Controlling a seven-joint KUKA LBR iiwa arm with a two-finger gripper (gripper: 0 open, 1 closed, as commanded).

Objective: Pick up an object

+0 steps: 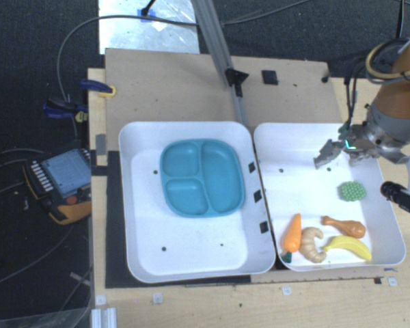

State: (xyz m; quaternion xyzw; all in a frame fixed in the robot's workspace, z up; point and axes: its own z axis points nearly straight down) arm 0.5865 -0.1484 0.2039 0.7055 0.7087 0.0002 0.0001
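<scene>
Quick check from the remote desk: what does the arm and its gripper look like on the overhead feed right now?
The arm enters from the right of the camera view: a rounded orange-tan section with grey metal below it at the wrist. The gripper is grey metal, with a small teal light glowing near its base. Dark cables loop along the arm, and a black fitting sticks out on its lower right side.

I am seen by one fixed camera, high above the bench [191,87], tilted down so the bench's far edge sits toward the top of the picture. It stands far enough back to take in both white bins [143,251] and the dark floor around the bench. My arm [396,101] enters from the bench's right side.
</scene>
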